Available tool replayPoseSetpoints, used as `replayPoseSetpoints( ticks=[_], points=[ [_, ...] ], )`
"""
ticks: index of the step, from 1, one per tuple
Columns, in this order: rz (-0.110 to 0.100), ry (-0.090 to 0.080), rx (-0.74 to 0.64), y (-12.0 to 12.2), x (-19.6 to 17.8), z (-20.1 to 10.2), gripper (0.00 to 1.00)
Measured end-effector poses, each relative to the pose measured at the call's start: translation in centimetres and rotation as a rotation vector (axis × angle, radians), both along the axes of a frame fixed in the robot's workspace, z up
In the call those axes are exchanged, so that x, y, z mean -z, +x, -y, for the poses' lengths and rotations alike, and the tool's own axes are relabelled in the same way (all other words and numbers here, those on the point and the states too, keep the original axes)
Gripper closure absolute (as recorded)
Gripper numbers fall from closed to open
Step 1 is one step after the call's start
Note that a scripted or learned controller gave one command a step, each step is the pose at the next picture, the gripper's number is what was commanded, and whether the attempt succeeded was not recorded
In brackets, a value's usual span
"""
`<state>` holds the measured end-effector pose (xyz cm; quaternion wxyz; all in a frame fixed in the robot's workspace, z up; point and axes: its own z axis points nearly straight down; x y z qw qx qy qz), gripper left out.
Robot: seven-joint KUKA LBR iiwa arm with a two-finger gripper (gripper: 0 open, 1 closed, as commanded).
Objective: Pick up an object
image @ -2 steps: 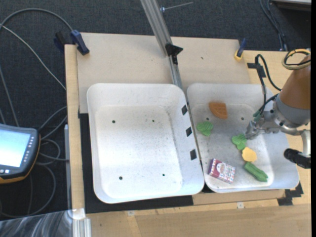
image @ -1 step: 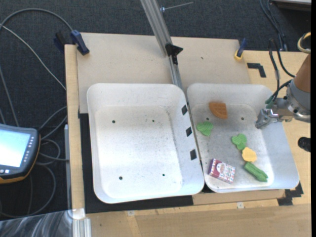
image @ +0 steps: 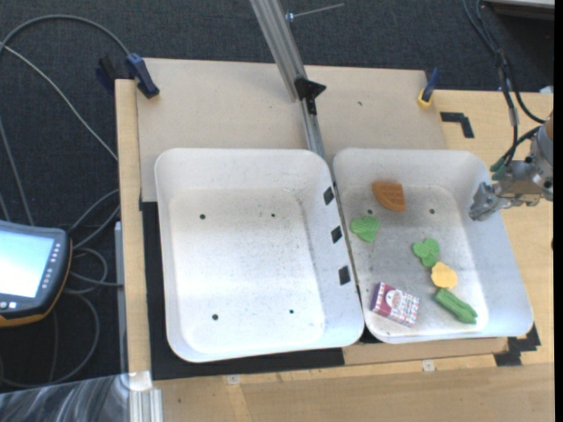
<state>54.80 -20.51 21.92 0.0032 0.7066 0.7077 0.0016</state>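
The gripper point(image: 486, 202) sits at 3 o'clock over the right bin point(image: 493, 262), half cut off; I cannot tell its grip.

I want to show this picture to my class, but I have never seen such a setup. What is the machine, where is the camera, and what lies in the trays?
One camera looks down at a slant on a wooden bench. On it sit two shallow white trays side by side. The left tray has only dark specks on its floor. The right tray holds six small things: a brown piece, a green leaf shape, a second green shape, a yellow piece, a long green piece and a small red and white packet. The machine is a robot arm reaching in from the right; its gripper hangs at the right tray's far right rim, with nothing seen between its fingers.
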Motion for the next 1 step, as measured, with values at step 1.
replayPoseSetpoints(
  ticks=[1],
  points=[
    [0.001, -0.001, -0.001, 0.16, -5.46, 0.02, 1.0]
  ],
)
